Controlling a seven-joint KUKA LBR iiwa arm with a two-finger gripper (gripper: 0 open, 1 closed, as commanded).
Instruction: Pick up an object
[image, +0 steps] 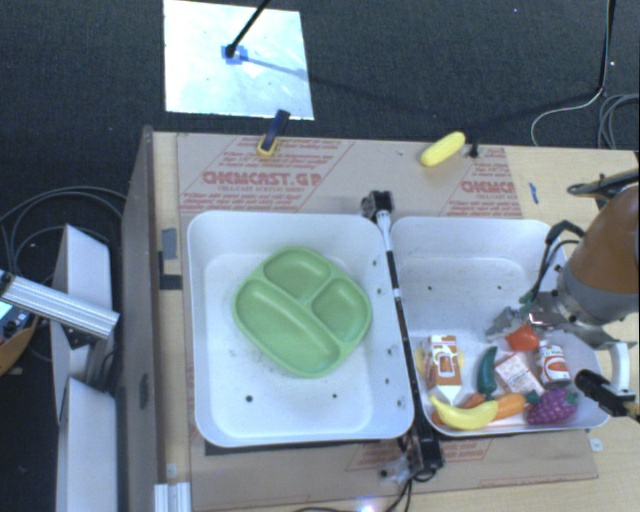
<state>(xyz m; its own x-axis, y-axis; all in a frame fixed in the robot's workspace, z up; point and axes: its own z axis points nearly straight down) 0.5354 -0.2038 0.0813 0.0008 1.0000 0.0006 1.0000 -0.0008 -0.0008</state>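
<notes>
My gripper (512, 325) hangs low over the right bin (450, 260), at its right side. A small red object (523, 339) sits right under it, touching or nearly so. Just below lie two white and red packets (517, 375) (553, 366). An orange and white carton (441, 360) and a dark green vegetable (486, 370) lie to the left. Along the bin's front edge are a yellow banana (462, 414), an orange carrot (508, 405) and purple grapes (552, 406). The arm's orange band (612, 250) is above the gripper.
The left bin (225, 400) holds a green divided plate (302, 311). A dark divider (395, 290) runs between the bins. On the cardboard behind the bins lie a yellow object (442, 149) and a yellow-tipped tool (270, 135). Cables trail at the right.
</notes>
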